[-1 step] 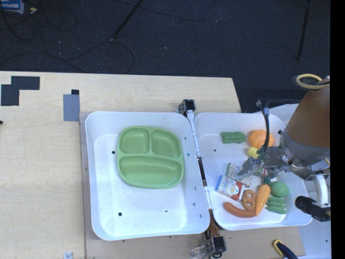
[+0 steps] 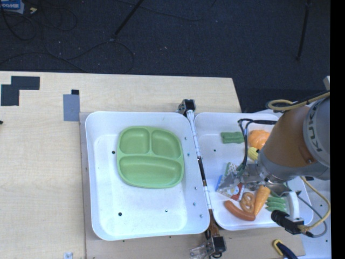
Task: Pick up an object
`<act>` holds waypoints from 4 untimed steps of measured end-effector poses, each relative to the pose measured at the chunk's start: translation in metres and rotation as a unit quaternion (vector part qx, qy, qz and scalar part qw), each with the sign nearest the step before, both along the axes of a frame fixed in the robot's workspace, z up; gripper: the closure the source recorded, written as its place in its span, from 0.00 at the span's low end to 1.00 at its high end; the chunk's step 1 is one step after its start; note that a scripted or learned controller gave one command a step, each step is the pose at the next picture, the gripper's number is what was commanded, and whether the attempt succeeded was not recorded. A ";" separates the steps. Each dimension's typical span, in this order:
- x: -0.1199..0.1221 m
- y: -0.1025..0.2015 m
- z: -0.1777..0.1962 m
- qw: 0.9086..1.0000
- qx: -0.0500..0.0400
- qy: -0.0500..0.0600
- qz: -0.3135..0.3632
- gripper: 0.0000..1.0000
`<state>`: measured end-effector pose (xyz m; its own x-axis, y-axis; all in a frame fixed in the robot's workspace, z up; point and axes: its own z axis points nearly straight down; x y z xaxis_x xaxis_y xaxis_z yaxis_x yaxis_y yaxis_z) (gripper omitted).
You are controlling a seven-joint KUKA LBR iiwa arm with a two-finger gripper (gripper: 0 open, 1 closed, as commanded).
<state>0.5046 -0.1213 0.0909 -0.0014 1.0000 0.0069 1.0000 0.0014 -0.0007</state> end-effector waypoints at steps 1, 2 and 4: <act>0.113 0.030 0.002 1.000 -0.004 -0.007 -0.001 0.00; 0.075 -0.039 0.016 1.000 -0.003 0.002 -0.001 0.00; 0.139 0.036 -0.004 1.000 -0.003 0.002 0.000 0.00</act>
